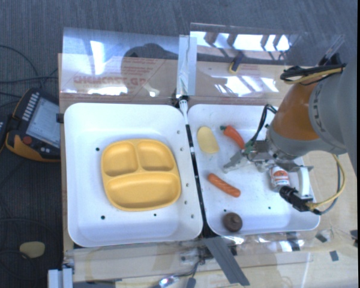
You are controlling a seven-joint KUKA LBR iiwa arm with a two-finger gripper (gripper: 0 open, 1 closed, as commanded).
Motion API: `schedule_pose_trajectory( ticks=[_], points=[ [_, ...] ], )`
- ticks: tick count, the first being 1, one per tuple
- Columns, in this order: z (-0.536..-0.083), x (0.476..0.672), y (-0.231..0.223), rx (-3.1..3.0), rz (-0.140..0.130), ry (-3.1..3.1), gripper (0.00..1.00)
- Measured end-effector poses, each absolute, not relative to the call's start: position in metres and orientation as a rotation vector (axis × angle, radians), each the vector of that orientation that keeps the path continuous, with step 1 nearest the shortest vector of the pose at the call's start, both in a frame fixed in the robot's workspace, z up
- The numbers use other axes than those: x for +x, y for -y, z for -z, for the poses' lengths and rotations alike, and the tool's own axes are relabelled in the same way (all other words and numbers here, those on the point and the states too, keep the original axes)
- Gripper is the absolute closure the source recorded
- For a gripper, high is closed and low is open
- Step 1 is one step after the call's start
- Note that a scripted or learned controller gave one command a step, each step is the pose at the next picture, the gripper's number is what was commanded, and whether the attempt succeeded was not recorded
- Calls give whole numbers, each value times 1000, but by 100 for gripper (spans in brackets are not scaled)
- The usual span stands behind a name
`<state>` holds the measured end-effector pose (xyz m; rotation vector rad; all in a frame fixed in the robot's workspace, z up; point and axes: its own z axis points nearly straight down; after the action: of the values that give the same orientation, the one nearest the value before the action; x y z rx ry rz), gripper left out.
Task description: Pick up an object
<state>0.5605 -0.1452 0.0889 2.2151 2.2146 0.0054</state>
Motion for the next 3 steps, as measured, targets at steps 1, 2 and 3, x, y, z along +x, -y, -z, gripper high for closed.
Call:
schedule_pose_trajectory(
  ticks=[1, 2, 3],
  points=[
    [-89, 535, 112, 2214, -6, -2213, 0],
    [-89, 535, 97, 2215, -9, -2211, 0],
    [-99, 535, 96, 2215, -11, -2213, 100]
  ],
)
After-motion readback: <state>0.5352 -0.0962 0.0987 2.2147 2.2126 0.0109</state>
